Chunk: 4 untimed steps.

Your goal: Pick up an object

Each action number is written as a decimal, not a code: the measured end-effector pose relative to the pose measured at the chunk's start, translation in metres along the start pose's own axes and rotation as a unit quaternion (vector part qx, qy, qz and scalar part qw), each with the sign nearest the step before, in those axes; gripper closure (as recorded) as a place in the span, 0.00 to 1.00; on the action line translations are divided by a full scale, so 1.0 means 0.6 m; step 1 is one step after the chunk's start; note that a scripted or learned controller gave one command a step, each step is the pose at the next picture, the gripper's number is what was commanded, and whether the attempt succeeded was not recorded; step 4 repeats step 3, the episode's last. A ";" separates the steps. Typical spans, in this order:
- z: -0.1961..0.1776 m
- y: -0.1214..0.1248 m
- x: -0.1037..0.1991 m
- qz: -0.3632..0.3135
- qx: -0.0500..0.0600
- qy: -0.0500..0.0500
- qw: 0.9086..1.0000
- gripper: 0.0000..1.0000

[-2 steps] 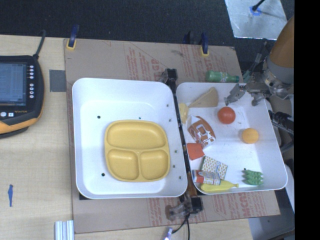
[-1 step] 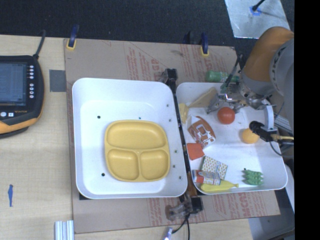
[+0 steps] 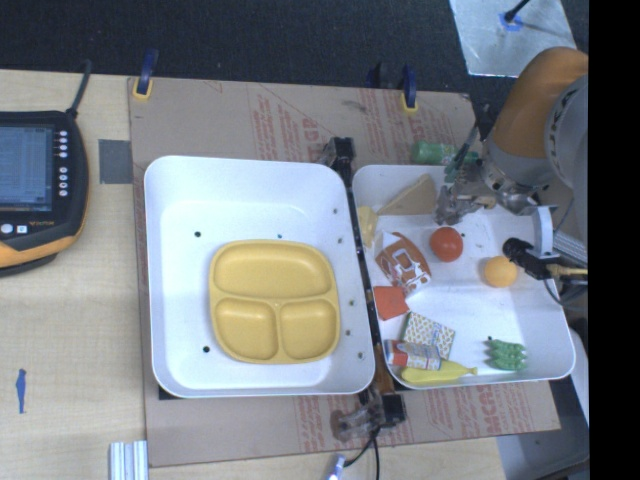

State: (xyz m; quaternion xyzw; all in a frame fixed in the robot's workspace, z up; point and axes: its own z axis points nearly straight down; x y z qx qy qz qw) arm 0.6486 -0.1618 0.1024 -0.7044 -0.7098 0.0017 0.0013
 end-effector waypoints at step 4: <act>0.001 -0.077 0.041 0.001 0.000 -0.001 1.000 1.00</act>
